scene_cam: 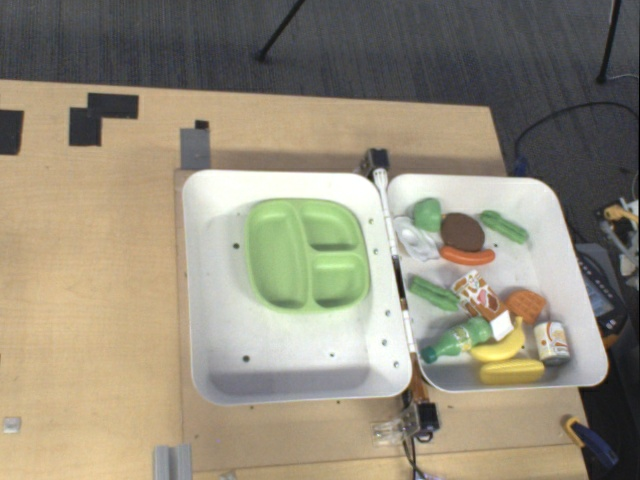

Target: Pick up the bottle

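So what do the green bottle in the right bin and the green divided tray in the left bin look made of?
Green bottle: likely moulded plastic with a slight gloss; uniform colour, a toy by its look. Light green divided tray: probably matte plastic, with soft rounded compartment edges and even colour. Neither can be confirmed from the camera view.

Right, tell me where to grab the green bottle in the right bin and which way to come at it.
Probably best to grip the green bottle across its wider body, coming from above. It lies on its side near the right bin's front-left corner, neck toward the wall, with a yellow banana touching its base end. Closing across the body, clear of the banana, looks safest.
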Tool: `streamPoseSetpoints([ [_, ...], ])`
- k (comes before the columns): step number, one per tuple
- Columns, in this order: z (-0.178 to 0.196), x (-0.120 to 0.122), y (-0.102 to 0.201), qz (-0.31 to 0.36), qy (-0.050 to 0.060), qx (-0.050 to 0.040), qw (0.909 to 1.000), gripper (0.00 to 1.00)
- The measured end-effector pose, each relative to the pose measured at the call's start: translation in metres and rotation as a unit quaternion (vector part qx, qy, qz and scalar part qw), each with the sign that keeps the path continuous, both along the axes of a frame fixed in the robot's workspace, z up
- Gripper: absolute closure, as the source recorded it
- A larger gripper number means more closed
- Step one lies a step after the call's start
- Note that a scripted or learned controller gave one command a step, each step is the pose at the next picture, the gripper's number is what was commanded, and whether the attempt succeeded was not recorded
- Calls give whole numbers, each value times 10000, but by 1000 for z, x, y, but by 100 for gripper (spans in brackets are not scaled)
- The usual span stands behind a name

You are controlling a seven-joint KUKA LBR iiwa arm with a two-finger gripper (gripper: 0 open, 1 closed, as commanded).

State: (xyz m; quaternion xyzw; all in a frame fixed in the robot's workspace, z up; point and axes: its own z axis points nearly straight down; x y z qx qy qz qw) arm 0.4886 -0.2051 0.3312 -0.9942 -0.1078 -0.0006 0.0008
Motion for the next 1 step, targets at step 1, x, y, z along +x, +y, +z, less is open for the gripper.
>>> streamPoseSetpoints([
  [1, 10, 1, 0, 36, -3, 1, 10000, 100],
])
